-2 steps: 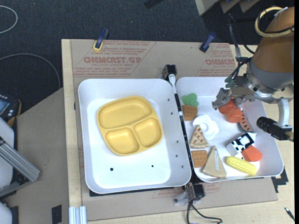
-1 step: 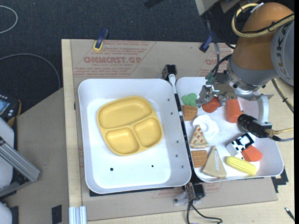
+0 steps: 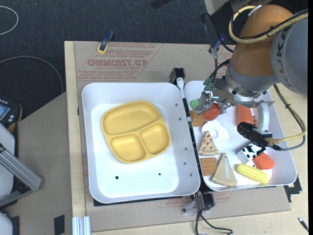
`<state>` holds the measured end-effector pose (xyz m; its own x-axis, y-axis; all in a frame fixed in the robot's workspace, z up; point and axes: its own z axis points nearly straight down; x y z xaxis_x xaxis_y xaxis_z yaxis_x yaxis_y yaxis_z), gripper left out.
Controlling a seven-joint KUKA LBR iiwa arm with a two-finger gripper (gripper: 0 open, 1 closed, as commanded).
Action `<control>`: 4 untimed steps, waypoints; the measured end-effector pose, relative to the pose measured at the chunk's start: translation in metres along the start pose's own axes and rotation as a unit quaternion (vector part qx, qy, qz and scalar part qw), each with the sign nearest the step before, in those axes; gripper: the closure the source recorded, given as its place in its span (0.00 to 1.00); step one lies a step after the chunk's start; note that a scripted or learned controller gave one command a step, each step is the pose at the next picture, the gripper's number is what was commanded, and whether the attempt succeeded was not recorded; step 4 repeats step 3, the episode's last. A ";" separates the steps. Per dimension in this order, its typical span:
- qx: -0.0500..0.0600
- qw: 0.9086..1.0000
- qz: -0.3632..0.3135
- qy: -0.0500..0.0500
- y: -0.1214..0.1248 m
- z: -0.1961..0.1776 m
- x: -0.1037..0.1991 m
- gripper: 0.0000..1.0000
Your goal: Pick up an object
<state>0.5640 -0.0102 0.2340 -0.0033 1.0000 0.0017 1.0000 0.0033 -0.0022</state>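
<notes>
A red tomato-like toy (image 3: 212, 112) sits near the far left corner of the right bin (image 3: 286, 166), and it looks like the piece being gone after: the gripper (image 3: 211, 100) is poised directly over it, metal fingers pointing down at its top. From where I stand I cannot tell whether those fingers are spread or closed, nor whether they are touching the red toy at all; nothing is plainly caught between them.

Just beside the red piece, toward the bin's far left corner, lies a small green bit (image 3: 195, 103), and a brown cracker-like square (image 3: 197, 119) lies against the left wall. Toward the middle are a pizza slice (image 3: 208, 143) and a white round piece (image 3: 218, 133). Along the near edge lie a waffle square (image 3: 209, 166), a tan wedge (image 3: 225, 172) and a yellow corn cob (image 3: 252, 173). An orange-red block (image 3: 245, 115) lies by the right side, with a black-and-white cow-patterned toy (image 3: 252, 152) and an orange piece (image 3: 264, 161) nearer the near right corner.

The left bin (image 3: 93, 102) carries a yellow divided plate (image 3: 135, 130).

My guess is that this is the reach-and-grasp step, not yet a lift. Next the fingers need to straddle the red toy cleanly, close firmly, and rise straight up without snagging the green bit or the bin's wall.
</notes>
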 end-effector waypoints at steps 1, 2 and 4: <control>0.000 1.000 0.002 -0.001 -0.004 0.002 -0.003 1.00; -0.002 1.000 0.001 -0.001 0.001 0.000 0.003 1.00; -0.002 1.000 0.001 -0.001 0.006 0.000 0.001 1.00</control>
